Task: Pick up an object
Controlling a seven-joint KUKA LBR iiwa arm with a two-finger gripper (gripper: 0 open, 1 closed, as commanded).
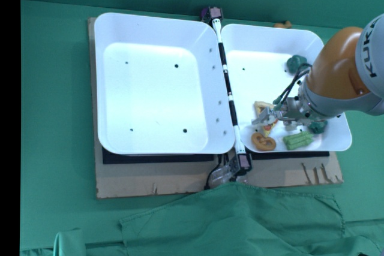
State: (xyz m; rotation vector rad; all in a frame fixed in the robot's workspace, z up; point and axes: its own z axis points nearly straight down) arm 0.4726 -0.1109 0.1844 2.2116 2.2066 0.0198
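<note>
In the right-hand bin, toward its near edge, my jaws hung low over a yellowish wedge-shaped piece with a reddish patch. My own metal parts covered part of that piece, so I could not tell whether the jaws were spread or pressed together, nor whether they touched it. Just nearer the camera lay an orange pretzel-shaped object, and beside it, to the right, a light green ridged object. A dark teal lump sat farther back in the same bin, and another teal lump peeked out from under my wrist, mostly hidden. My arm, grey with its orange band, entered from the right and was cut off by the picture's edge. The left-hand bin stood alongside, a black-and-white rod between the two. Both rested on cardboard on the green-draped desk. A small orange thing beyond the bins was too tiny to identify.
</note>
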